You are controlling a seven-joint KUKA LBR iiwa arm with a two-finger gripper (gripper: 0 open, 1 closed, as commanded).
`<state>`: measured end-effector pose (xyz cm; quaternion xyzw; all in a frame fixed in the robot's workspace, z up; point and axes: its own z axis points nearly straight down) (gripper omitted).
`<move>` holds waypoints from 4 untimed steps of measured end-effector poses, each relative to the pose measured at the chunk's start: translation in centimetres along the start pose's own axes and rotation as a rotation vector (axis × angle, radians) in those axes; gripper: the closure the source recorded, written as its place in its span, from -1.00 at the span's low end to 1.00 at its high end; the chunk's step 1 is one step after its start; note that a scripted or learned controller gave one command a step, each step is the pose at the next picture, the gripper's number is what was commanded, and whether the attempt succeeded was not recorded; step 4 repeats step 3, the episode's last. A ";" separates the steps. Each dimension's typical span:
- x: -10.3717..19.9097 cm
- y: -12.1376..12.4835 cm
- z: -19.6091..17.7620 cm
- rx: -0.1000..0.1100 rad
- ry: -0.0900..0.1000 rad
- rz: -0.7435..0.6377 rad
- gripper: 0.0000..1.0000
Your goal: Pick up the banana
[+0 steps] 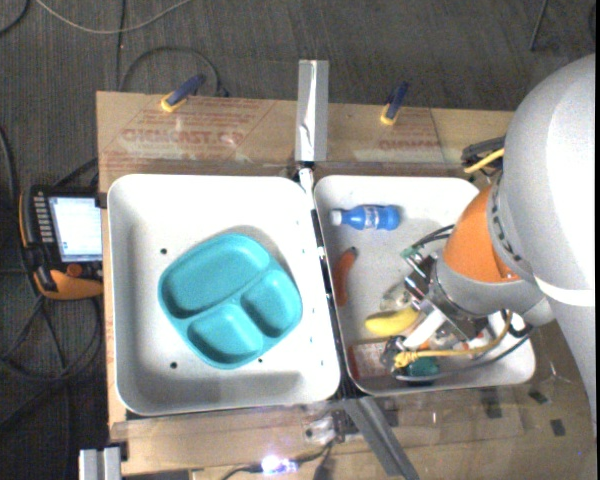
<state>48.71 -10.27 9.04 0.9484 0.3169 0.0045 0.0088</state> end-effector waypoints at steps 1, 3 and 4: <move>0.0 -0.1 0.0 0.003 -0.001 -0.064 -1.00; 0.1 -0.2 -0.8 0.007 -0.001 -0.066 -1.00; 0.1 -0.2 -0.8 0.007 -0.001 -0.066 -1.00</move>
